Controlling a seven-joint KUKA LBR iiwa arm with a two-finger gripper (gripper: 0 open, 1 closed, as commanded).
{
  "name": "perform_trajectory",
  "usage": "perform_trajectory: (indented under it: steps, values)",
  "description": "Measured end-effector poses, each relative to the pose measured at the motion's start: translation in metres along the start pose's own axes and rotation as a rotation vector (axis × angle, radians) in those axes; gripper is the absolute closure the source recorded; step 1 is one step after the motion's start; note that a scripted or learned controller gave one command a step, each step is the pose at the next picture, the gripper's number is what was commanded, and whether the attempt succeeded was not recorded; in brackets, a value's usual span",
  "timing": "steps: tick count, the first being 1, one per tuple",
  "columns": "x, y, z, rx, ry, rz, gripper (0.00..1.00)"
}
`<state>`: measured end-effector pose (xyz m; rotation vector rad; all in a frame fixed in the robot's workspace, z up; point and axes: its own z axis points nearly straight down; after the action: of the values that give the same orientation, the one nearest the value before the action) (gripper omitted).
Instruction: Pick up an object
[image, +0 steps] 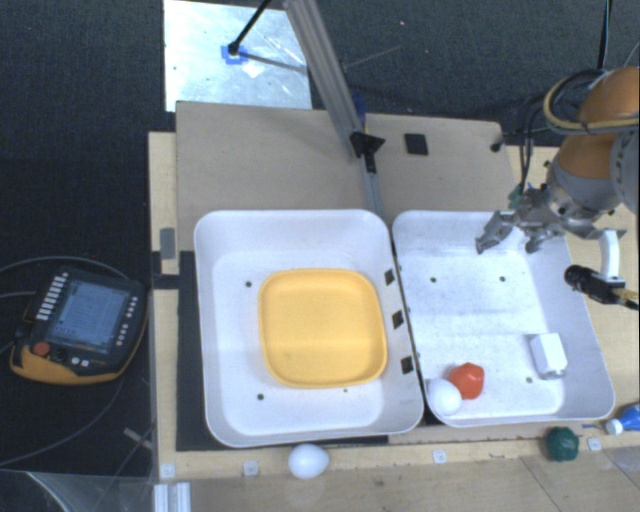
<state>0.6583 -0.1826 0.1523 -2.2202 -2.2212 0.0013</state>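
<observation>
A yellow square plate (323, 326) lies in the left bin (225, 240). In the right bin (480, 300) a red object (466, 379) rests near the front edge, touching a white ball (444, 397). A white block (548, 353) lies at the bin's right side. My gripper (514, 236) hangs over the far right part of the right bin, fingers spread open with nothing between them, well away from the red object and the block.
A white egg-shaped object (308, 461) lies on the bench in front of the left bin. A green ball (561, 443) sits past the right bin's front corner. A teach pendant (78, 321) lies far left. A metal pole (335, 75) slants behind the bins.
</observation>
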Motion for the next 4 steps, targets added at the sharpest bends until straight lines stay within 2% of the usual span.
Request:
perform_trajectory:
  steps: [1,2,3,4]
  values:
    - [-0.005,0.005,0.045,0.0,0.0,0.0,0.0]
    - [-0.004,0.005,0.062,-0.002,0.0,-0.001,0.0]
    - [-0.005,0.006,0.051,-0.004,-0.001,-0.002,1.0]
    - [-0.01,0.016,-0.005,-0.007,-0.002,-0.001,1.0]
